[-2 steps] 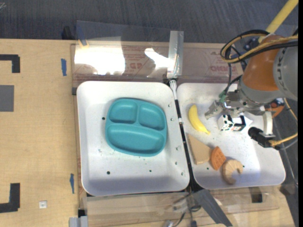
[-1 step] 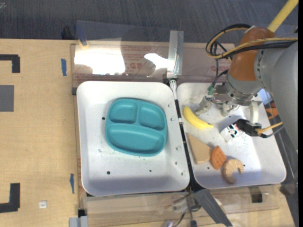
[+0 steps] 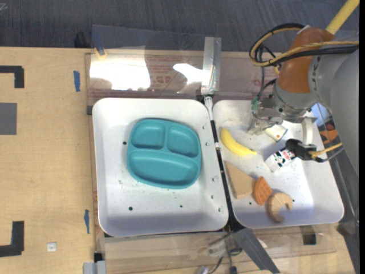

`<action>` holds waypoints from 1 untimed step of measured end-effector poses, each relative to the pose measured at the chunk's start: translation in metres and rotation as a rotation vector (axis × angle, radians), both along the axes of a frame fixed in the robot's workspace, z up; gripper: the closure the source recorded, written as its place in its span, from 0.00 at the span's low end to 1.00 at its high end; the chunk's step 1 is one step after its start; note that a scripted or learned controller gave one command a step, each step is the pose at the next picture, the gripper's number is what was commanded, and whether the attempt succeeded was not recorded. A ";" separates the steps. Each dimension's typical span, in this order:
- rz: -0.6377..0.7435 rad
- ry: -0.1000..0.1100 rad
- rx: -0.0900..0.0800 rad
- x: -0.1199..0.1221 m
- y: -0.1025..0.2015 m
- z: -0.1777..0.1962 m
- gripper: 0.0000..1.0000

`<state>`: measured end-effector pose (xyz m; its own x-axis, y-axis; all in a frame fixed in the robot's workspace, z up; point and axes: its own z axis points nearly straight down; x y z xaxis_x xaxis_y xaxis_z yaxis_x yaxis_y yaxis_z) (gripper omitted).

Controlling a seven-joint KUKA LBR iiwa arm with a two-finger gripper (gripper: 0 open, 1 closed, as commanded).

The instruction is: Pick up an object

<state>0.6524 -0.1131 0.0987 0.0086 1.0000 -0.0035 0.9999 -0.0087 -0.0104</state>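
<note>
The right bin (image 3: 319, 201) holds a yellow banana (image 3: 235, 145) near its left wall, a small white box with black print (image 3: 279, 158) in the middle, a tan flat piece (image 3: 240, 181), an orange wedge (image 3: 262, 190) and a tan bread-like piece (image 3: 279, 205) toward the front. My gripper (image 3: 264, 120) hangs low over the bin's back part, just right of the banana's upper end and above a small white tag-like item (image 3: 276, 132). Nothing shows between its fingers. The arm's wrist hides the gripper's upper part.
The left bin (image 3: 108, 198) carries a teal divided plate (image 3: 164, 153). A clear plastic wall (image 3: 148, 67) stands behind the bins. Black and yellow cables (image 3: 274, 41) loop over the arm at the upper right. Wooden bench surface lies to the left.
</note>
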 end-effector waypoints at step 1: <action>0.000 0.002 0.000 0.000 0.000 -0.001 0.00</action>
<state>0.6521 -0.1128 0.0977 0.0085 1.0000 -0.0032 0.9999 -0.0085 -0.0120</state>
